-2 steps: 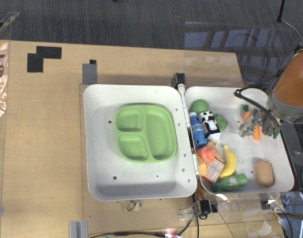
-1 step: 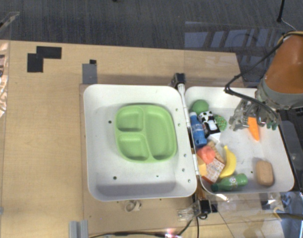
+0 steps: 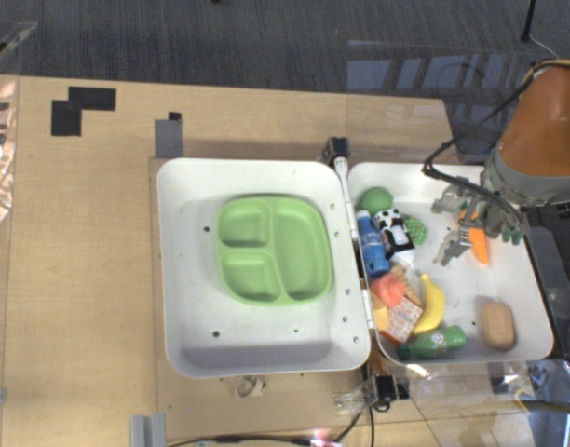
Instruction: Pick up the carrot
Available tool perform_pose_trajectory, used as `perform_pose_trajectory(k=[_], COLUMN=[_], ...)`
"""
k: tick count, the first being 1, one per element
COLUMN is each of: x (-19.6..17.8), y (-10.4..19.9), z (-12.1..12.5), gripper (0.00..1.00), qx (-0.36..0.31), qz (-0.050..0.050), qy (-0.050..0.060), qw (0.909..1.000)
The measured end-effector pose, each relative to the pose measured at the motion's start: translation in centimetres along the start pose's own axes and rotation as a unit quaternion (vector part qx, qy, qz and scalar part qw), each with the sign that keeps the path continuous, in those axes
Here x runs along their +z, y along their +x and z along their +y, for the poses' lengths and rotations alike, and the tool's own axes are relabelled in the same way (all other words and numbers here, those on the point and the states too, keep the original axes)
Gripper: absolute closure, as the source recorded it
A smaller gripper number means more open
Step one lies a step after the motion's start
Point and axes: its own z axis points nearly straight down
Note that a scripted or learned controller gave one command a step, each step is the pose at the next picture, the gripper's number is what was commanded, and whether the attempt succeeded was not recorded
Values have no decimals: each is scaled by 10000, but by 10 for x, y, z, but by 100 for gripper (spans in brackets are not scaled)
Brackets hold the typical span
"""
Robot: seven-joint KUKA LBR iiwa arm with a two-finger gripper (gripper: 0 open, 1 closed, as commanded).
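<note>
From above, the counter (image 3: 80, 277) carries two shallow white bins side by side. The left bin (image 3: 187, 250) holds a green divided plate (image 3: 271, 250) near its middle. The right bin (image 3: 532, 296) sits just beside it and holds the clutter.

The arm (image 3: 546, 128) enters from 3 o'clock, its orange band over the right bin's upper right corner. The end effector (image 3: 467, 226) hangs over that bin's upper middle, metal fingers (image 3: 450, 248) pointing down toward 7 o'clock. The carrot (image 3: 477, 245), a small orange piece, sits right at the fingers, between them or just beside them; I cannot tell whether they clamp it or how wide they stand.

Along the bin's left wall, from 12 o'clock down: a green ball (image 3: 376, 199), a blue bottle (image 3: 369, 245), a black-and-white toy (image 3: 394, 228), a pink-orange item (image 3: 389, 290), a banana (image 3: 432, 307) and a green bottle (image 3: 434, 343). A tan potato-like lump (image 3: 496, 324) lies toward 5 o'clock, well apart from the carrot.
</note>
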Motion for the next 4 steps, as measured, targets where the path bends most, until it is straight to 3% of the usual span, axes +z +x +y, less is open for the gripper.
perform_pose_trajectory(k=[1,2,4], x=[73,74,72], y=[-17,-3,52], z=[-35,-50,-70], gripper=[0,0,0], qx=[-120,-946,-1345], qz=[-17,-12,-19], qy=[4,3,10], qw=[9999,9955,9909])
